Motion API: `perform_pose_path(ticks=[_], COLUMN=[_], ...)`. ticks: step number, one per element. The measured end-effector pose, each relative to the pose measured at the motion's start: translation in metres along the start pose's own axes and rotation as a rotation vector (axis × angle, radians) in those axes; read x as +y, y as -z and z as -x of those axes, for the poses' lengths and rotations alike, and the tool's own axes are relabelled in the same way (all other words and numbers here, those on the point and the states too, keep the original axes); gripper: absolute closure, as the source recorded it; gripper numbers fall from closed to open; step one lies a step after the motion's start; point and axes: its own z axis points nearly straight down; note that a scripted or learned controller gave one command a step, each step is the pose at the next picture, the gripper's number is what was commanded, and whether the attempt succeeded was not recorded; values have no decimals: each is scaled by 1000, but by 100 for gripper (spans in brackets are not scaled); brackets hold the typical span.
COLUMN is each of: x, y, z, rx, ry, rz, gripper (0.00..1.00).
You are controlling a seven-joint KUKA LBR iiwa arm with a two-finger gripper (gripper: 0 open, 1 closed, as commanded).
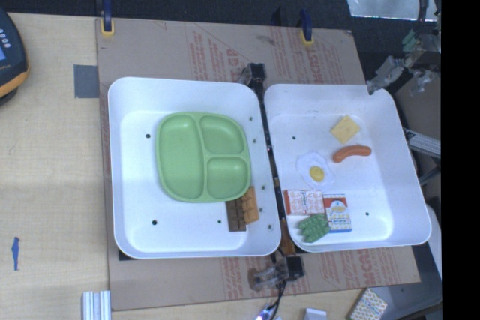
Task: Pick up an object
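The right bin (390, 183) holds a yellow cheese wedge (345, 129), an orange-red sausage (352, 154), a fried egg (313, 170), a red and white packet (305, 201), a small printed carton (338, 213) and a green leafy piece (313, 227). In the left bin (131, 161) lie a green divided plate (202, 157) and a brown chocolate bar (242, 210). My gripper (386, 73) hangs at the right bin's far right corner, above the rim, well away from all the objects.
Both bins sit on a cardboard sheet (187, 49) held by two blue clamps (106, 15). A black clip (255, 73) joins the bins at the back and another (281, 270) at the front. A yellow device (9, 52) lies at the far left.
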Motion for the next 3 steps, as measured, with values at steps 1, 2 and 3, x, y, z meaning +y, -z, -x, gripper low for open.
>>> perform_pose_path(ticks=[1, 2, 3], x=[-45, -3, 36], y=[-145, -204, -92], z=[5, -3, 21], rx=[5, 0, -4], ry=[-1, 3, 2], rz=[-17, -2, 14], gripper=[0, 0, 0])
